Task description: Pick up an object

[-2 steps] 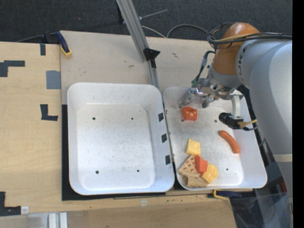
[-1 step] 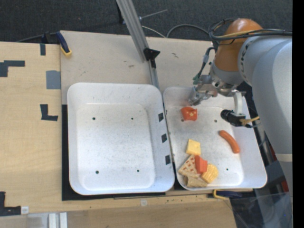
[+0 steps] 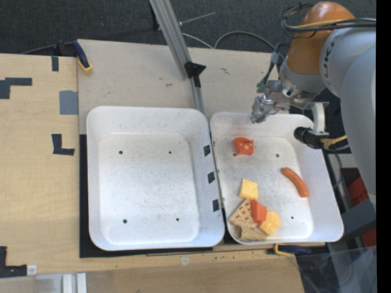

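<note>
Camera view: gripper (image 3: 261,113) over right bin (image 3: 317,221) at 12 o'clock rim; finger state cannot be told. Red object (image 3: 243,146) just below.

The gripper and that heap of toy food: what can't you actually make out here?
- Gripper, camera view: too small and blurred to tell what its fingertips are doing.
- Food pile, right bin: pieces overlap, so the lower ones stay partly hidden.
- Red piece: too small to identify.

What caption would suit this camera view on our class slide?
Robot arm's pincer hovers over the right bin, near a red toy, with more toy foods below.
</note>
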